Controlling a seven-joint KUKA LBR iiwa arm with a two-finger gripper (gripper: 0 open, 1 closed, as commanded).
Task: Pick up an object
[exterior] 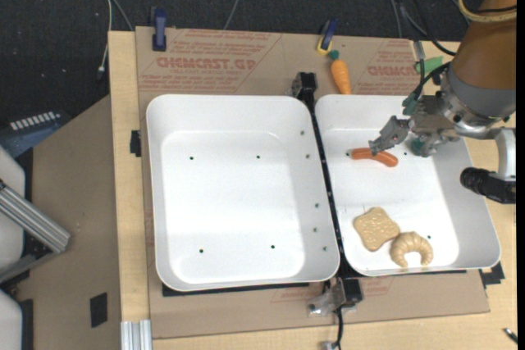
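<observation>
Arm at right of frame, jaws [392, 137] low over right bin [459, 213], just above orange sausage [375, 156], jaw opening cannot tell, sausage lying in bin's upper half, cracker [375, 228] and croissant [412, 248] touching near bin's lower edge, carrot [340, 75] on table above bins, left bin [168, 201] beside.

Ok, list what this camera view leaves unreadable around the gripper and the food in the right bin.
- Gripper: too small and blurred to read where it meets the orange sausage; contact cannot be told.
- Sausage: its upper edge is overlapped by the gripper.
- Arm: cut off by the right and top edges.
- Croissant and cracker: touching or merely adjacent, unclear.
</observation>
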